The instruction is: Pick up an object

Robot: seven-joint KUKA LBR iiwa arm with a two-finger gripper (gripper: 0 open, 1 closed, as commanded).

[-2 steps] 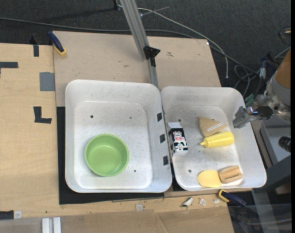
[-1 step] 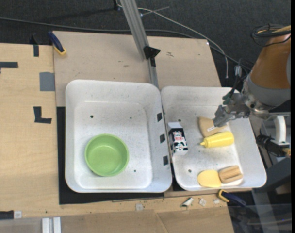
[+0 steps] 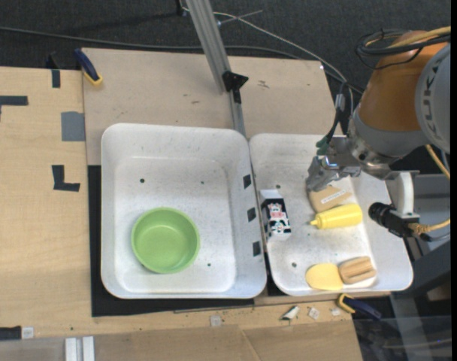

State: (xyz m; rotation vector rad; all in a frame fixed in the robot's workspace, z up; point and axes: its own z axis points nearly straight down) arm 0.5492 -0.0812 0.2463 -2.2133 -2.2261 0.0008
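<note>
Where two white bins sit side by side at frame centre: left bin point(image 3: 116, 201) holds green bowl point(image 3: 165, 240); right bin point(image 3: 289, 156) holds small carton point(image 3: 275, 216), yellow bottle point(image 3: 337, 217), tan box point(image 3: 330, 196), yellow-and-tan piece point(image 3: 340, 272). Pincer point(image 3: 328, 173) low over tan box, upper right; opening and grip: cannot tell.

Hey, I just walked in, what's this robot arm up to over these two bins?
The arm has its gripper low in the right bin, directly over a tan block, apparently going for a pick. Nothing looks lifted yet. Nearby lie a yellow bottle, a small black-and-white box and a yellow-and-tan piece. The left bin holds a green bowl.
</note>
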